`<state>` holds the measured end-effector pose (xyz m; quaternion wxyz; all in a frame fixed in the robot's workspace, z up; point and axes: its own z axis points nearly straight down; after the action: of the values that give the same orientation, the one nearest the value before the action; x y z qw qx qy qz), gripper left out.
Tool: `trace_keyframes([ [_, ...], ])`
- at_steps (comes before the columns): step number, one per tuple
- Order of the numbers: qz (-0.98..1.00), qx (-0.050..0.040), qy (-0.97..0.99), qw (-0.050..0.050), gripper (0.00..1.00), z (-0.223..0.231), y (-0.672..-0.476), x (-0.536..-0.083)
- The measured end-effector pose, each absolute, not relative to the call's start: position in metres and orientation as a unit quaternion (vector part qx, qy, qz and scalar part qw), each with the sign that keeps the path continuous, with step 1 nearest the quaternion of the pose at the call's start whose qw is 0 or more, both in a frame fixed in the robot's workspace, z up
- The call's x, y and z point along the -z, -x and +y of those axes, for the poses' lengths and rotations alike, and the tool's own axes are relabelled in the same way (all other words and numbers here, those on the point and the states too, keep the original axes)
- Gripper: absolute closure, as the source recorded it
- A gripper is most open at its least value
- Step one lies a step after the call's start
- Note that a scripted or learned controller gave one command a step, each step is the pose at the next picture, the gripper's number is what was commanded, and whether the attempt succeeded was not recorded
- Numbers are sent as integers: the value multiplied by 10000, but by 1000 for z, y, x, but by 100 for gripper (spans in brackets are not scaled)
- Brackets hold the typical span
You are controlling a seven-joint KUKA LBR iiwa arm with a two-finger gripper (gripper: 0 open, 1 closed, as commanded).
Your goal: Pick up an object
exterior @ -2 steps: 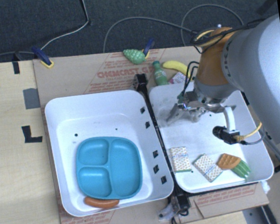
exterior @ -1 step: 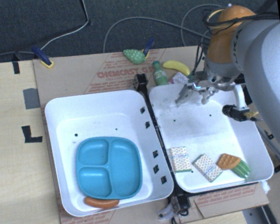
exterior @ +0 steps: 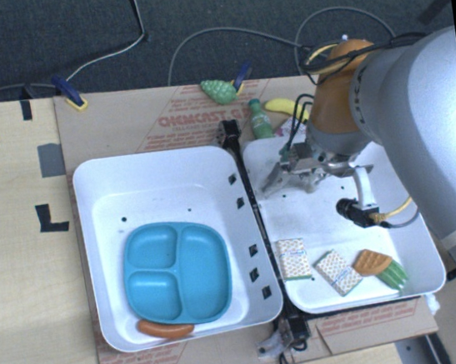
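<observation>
A: Packets (exterior: 293, 258) are your likeliest target, going by the layout. The gripper (exterior: 287, 173) sits low in the right bin (exterior: 403, 232), near its upper-left corner, and nothing shows between its fingers. Whether they stand open or shut, you cannot tell from this slant.

B: Which way from the gripper?

A: Toward the near rim, well apart. One packet lies just beside the divider (exterior: 254, 215), long axis roughly up-down in view. The second (exterior: 336, 271) sits just right of it, tilted diagonally. The carrot (exterior: 380, 268) lies right of that, leaves toward the near-right corner.

B: Counts?

A: Log two packets, one carrot, one arm. In the left bin (exterior: 100, 203): one blue plate (exterior: 178, 272), one sausage (exterior: 164, 329) at the plate's near edge. Behind the bins, on the board: one green bottle (exterior: 259, 119), one banana (exterior: 285, 107), one green leafy toy (exterior: 219, 91).

B: Judgement?

A: Nothing held yet; the packet by the divider is nearest.
</observation>
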<state>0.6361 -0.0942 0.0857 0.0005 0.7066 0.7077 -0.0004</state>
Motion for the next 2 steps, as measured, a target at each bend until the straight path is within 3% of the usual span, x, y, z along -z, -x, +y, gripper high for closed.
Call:
trace_keyframes([
  [1,7080,-2,-7062,10,0,-94,-669,-85],
  [2,7077,2,-7065,13,0,-98,-662,-85],
])
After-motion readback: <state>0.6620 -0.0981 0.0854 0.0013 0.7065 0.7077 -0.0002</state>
